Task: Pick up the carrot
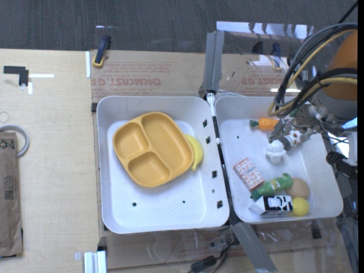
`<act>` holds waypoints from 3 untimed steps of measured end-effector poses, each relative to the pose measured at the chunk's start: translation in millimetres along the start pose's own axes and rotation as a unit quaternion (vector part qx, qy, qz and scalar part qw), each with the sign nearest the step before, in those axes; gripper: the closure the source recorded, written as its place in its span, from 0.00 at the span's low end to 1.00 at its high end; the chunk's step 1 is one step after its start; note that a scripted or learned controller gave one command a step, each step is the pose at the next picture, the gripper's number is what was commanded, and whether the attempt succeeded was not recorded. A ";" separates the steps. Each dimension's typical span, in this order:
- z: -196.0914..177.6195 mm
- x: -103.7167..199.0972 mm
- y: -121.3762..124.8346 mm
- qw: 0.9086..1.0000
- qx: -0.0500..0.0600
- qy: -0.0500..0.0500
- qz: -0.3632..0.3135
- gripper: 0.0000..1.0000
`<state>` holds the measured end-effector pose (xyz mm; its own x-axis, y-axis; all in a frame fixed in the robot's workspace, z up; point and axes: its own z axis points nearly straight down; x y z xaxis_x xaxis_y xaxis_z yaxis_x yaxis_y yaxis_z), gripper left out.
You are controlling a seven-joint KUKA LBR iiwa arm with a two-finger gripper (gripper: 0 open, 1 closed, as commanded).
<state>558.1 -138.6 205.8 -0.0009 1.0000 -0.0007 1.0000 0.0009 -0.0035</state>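
Note:
The carrot (267,124) is a small orange piece with a green end pointing left. It lies near the back of the right bin (318,169). My gripper (286,134) hangs low just to the right of it, close to its orange end, with cables and the wrist above it. A small white object (276,151) sits right under and in front of the gripper. Nothing shows as held.
The right bin's front holds a red-and-white packet (248,173), a green bottle (273,185), a tan round item (300,189), a yellow lemon (301,207) and a black-and-white box (276,204). The left bin (165,209) carries a yellow divided plate (152,148) over a yellow piece (197,151).

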 end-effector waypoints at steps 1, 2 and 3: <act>21.5 -22.4 62.7 0.997 -0.001 -0.001 0.074 0.00; 113.5 -52.9 93.1 0.991 -0.002 -0.001 -0.133 0.00; 26.8 -35.5 101.7 0.975 -0.003 -0.002 -0.221 0.00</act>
<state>659.8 -174.1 178.6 -0.4321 0.9018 -0.0039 0.9018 0.4321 0.0013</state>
